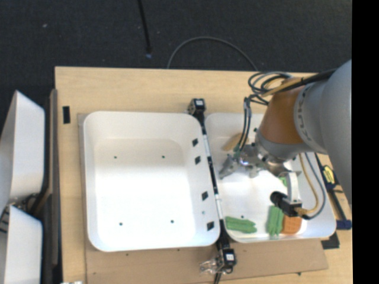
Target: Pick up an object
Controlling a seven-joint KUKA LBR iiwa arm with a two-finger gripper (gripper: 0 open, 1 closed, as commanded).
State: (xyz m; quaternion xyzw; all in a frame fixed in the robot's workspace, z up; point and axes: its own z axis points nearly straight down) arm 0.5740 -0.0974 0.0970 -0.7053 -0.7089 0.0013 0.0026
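Camera view places the candidate objects in the right bin (331,229), along its near edge: a green piece (240,224), a ribbed green block (275,220) and an orange item (291,225) just beside it. Gripper (234,163) hangs mid-bin, well apart from them; its grip state cannot be determined. Left bin (95,176) adjoins.
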